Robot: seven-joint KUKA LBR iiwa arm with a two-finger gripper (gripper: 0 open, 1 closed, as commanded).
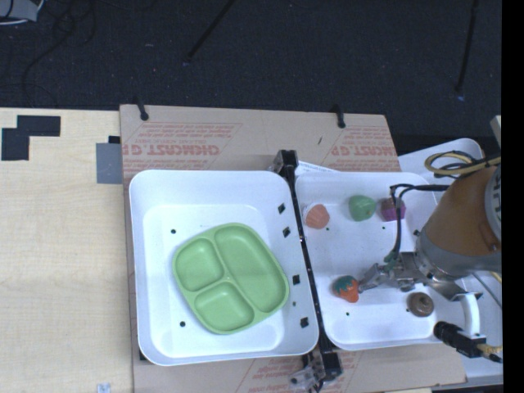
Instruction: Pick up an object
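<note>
Orange-red toy beside pincer

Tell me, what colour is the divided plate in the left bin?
Light green, clearest in the camera view.

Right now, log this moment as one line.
arm: over right bin | gripper: beside orange-red toy | grasp: unconfirmed | left bin: green tray

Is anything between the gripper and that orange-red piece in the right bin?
Nothing visible. The gripper sits right beside the orange-red piece in the right bin, with no object between them. The pink piece, green piece, purple piece and brown piece all lie off to the sides.
</note>
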